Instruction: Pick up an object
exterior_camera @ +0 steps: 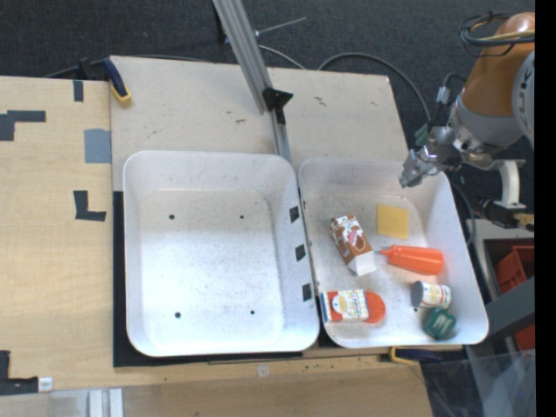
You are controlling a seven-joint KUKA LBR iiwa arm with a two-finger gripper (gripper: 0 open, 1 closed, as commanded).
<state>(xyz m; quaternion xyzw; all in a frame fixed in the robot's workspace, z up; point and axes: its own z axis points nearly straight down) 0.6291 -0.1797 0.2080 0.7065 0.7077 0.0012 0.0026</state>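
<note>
— Gripper [412, 174] is hanging over the right bin [459, 233] at its two o'clock corner, nothing between its tips; whether it is spread or pressed together I cannot tell.

— And the objects?

— All are lying in that bin: a yellow sponge [393, 221] at one o'clock, a brown carton [351, 242] at centre, an orange bottle [415, 259] at three, a red pouch [354, 306] at seven, a small jar [432, 295] and a green piece [440, 324] at five.

— The surroundings?

— The left bin [139, 233] is sitting beside it on a pale wooden bench [52, 233]; dark floor [130, 11] is showing at twelve.
</note>
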